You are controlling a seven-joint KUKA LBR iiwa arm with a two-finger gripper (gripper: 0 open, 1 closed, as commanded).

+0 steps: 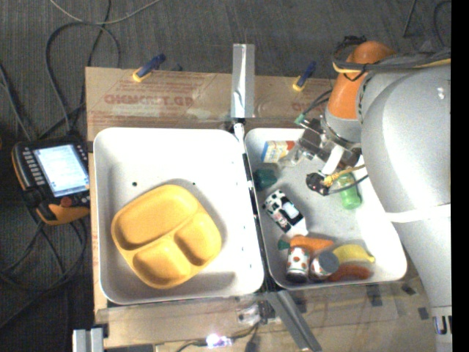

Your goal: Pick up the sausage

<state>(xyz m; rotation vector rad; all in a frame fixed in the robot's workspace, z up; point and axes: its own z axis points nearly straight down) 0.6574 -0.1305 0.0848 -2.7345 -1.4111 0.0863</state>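
From the camera up above, the gripper (309, 147) hangs over the far end of the right bin (330, 218), near a small carton (275, 150). I cannot tell if it is spread apart or closed up, and I see nothing held in it.

The sausage (353, 273) looks to be the reddish-brown thing in the near right corner of that bin, well apart from the gripper. It lies tight against a yellow banana (356, 254). Two little cans (297, 262) stand just beside it, and an orange carrot (315, 243) is close by. (That corner is crowded!)

To do this well, I think the arm should go over to that corner and come straight down over the middle of the sausage. Then it should pinch across the thin side. It must take care not to catch the banana or bump the bin wall.

The left bin (117, 152) has a yellow plate (165, 233) with three parts.
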